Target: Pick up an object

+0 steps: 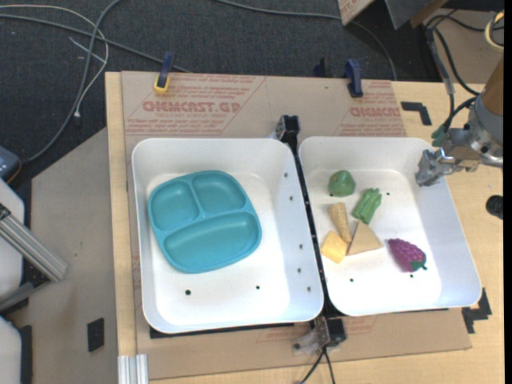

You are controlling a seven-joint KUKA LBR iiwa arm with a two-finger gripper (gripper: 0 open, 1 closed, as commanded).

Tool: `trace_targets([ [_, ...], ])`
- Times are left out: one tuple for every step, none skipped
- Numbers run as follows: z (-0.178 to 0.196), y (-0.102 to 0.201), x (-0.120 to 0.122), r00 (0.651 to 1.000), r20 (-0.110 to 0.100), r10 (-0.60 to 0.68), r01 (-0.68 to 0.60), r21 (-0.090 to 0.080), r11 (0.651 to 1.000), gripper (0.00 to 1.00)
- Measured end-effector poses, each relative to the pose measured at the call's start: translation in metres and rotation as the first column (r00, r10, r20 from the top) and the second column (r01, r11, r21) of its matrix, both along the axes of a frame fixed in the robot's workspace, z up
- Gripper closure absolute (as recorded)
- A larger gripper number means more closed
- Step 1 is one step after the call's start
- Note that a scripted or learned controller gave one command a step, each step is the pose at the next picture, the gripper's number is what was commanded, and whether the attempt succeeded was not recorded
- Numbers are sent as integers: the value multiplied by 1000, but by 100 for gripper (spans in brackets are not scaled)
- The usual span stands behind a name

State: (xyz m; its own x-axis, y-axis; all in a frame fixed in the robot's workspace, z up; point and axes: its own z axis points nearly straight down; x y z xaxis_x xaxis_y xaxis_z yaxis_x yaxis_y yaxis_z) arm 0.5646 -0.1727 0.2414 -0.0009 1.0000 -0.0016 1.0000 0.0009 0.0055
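We see the claw, grip unclear, over the bin's right edge; the light, stiff purple grapes suit a side pinch.

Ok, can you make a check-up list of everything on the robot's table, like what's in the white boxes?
Surface: cardboard-covered bench with left bin and right bin.
Job's things: in the right bin, green pepper, green vegetable, corn piece, yellow block, tan wedge, purple grapes.
Clutter: teal divided plate in the left bin.
Grippers: gripper over the right bin's upper right corner, holding nothing visible.
Cables: white cables on the floor.
Surroundings: dark carpet, blue clamps.
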Motion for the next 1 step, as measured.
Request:
trace_targets([
  [35,0,0,1000,-3,0,0,1,1000,100],
])
